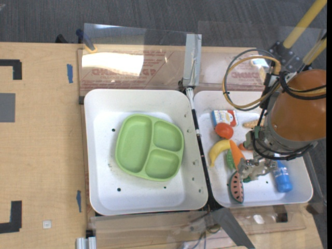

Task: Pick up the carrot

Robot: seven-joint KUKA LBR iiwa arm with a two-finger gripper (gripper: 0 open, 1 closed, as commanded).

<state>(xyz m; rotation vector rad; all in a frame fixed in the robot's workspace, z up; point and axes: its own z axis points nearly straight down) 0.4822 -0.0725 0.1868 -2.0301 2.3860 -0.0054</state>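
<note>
The carrot [236,153] is a small orange piece with a green top, lying in the right bin [303,193] between the yellow banana [218,150] and my gripper. My gripper [253,170] hangs low over the bin, just right of and below the carrot's lower end, close to it or touching it. The arm's grey wrist and orange band [301,105] cover the bin's right middle. Nothing can be seen lifted off the bin floor.
Around the carrot lie a red tomato [224,130], a white-and-blue carton [223,117], a watermelon slice [236,187] and a blue bottle [281,178]. The left bin [98,154] holds a green divided plate [149,147]. Cables loop above the right bin.
</note>
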